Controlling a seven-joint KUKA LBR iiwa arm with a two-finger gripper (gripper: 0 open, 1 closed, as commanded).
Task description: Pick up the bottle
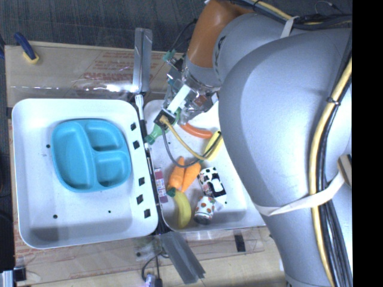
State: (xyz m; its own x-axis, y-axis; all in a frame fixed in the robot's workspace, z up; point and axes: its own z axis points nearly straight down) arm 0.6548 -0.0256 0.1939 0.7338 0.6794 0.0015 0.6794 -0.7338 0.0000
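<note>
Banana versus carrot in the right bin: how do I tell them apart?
The banana is yellow and curved; the carrot is orange and stubbier. The banana lies lower in the view, near the bin's bottom edge; the carrot sits just above it. Both lie in the right bin, close to its left wall.

A pale wooden counter (72,64) spreads to the left of the jaws and runs on below them. A clear plastic sheet (102,79) lies over it, left of the jaws, catching bright glare above faint red print. Beyond the jaws, toward the view's top, is a dark ribbed surface (90,11). Far left of the jaws, a blue and yellow clamp (25,48) sits at the counter's corner. One grey metal strip (142,55) stands just left of the jaws and another (182,257) lies well below them.
</note>
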